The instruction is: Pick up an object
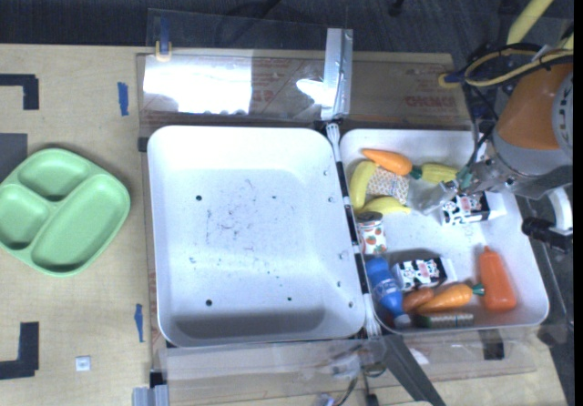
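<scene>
The right bin (533,254) holds several items. At its back lie a carrot (387,160), two yellow bananas (363,181) and a patterned pouch (392,186). A small white carton with black and red print (465,210) sits at mid right, and my gripper (474,181) hangs right over it, reaching in from the right below the orange band (537,113). Whether it touches the carton is unclear. Nearer the front are a small can (371,236), a blue bottle (384,286), a black-and-white carton (419,272), a second carrot (446,298) and an orange bottle (495,279).
The left bin (153,213) stands beside the right one, a shared wall between them. A green divided plate (59,211) rests on the bench at far left. A clear panel (237,76) and a metal post (337,72) rise behind the bins. Cables (492,67) hang near the arm.
</scene>
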